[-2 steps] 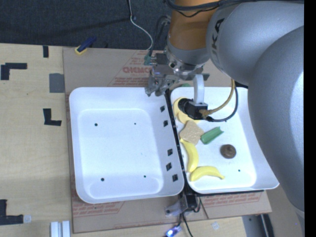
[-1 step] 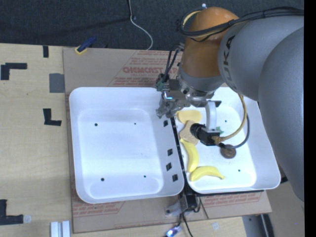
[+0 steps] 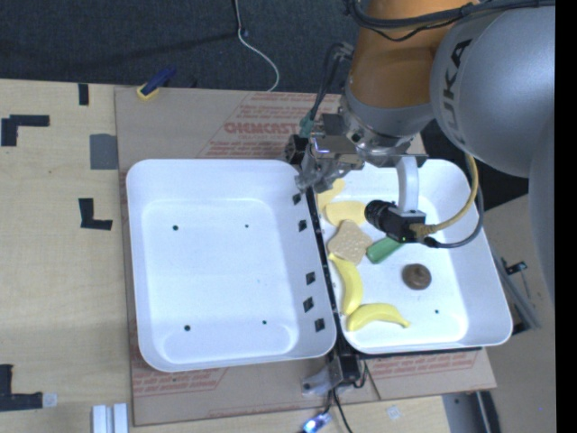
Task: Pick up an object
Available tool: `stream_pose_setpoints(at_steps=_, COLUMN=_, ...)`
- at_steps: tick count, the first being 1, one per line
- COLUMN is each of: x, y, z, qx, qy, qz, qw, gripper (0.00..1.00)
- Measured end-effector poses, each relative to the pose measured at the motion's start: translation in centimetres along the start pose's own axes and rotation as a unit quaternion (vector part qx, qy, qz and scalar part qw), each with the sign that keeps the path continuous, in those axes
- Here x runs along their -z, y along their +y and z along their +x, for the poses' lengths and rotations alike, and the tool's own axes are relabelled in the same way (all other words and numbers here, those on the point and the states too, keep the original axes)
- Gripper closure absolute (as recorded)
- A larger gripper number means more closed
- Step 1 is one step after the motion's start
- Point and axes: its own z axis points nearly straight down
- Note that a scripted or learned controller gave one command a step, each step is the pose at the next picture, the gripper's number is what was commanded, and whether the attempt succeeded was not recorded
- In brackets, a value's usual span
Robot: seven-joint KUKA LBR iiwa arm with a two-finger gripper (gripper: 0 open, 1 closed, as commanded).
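Observation:
In the right bin (image 3: 464, 327) lie several small objects: a tan square cracker (image 3: 350, 241), a pale yellow piece (image 3: 344, 212) behind it, a green piece (image 3: 383, 250), a brown round disc (image 3: 416, 277), and two yellow bananas, one (image 3: 350, 284) along the left wall and one (image 3: 377, 315) near the front. My gripper (image 3: 317, 162) hangs above the bin's back left corner, close to the divider between the bins, behind the pale yellow piece. Nothing is visible between its fingers. The wrist and orange band (image 3: 401, 39) loom over the bin's back.
The left bin (image 3: 144, 242) sits beside the right one, both on a cardboard sheet (image 3: 180, 124). A black cable and connector (image 3: 395, 221) droop over the right bin's middle. A white cord (image 3: 257, 48) trails at the back.

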Motion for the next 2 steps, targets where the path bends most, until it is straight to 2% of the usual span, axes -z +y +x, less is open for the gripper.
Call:
stream_pose_setpoints(at_steps=1, x=-1.3, y=0.8, z=3.9, qx=0.001, qy=-0.001, qz=0.003, qw=1.0, gripper=1.0)
stream_pose_setpoints(at_steps=2, x=-5.5, y=-2.6, z=14.2, qx=0.005, qy=0.0, qz=0.006, qw=1.0, gripper=1.0)
